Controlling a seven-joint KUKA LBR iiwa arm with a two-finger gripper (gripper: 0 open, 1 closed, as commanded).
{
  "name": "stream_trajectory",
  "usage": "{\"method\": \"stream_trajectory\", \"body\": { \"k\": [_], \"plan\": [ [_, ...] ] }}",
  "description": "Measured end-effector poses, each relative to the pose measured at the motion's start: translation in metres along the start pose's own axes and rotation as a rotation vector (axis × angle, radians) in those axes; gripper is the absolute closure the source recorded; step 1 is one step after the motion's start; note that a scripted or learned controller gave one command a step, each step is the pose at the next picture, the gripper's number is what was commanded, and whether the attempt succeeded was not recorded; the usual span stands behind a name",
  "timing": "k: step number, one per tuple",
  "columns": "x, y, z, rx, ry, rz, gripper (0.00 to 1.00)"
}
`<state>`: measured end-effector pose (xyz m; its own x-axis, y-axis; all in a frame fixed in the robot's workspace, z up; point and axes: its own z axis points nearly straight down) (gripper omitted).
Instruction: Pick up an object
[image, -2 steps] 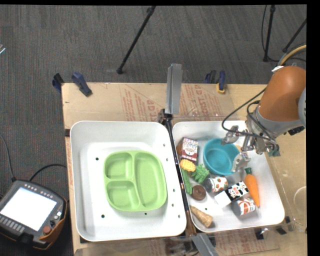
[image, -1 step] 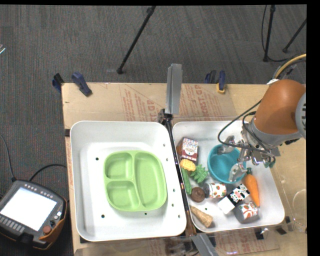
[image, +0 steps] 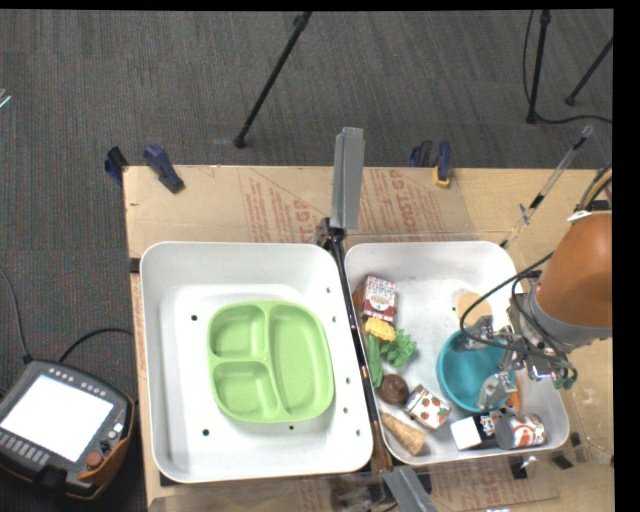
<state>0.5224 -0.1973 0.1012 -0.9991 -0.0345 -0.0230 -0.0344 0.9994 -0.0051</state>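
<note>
Nothing is lifted yet: my hand (image: 503, 385) hovers low over the teal bowl (image: 468, 372) in the right bin (image: 430, 250); its grip I cannot tell.

High fixed view, slanting down, both bins (image: 160, 300)

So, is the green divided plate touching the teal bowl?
Apart. The camera view shows the green divided plate lying in the left bin, and the teal bowl in the right bin, with both bin walls between them.

No readable text: faint red print on the cardboard sheet (image: 290, 205), illegible.
</note>
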Motion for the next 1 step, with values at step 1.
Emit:
{"method": "stream_trajectory", "body": {
  "k": [1],
  "plan": [
    [0.0115, 0.0454, 0.01, -0.003, 0.011, 0.021, 0.0]
  ]
}}
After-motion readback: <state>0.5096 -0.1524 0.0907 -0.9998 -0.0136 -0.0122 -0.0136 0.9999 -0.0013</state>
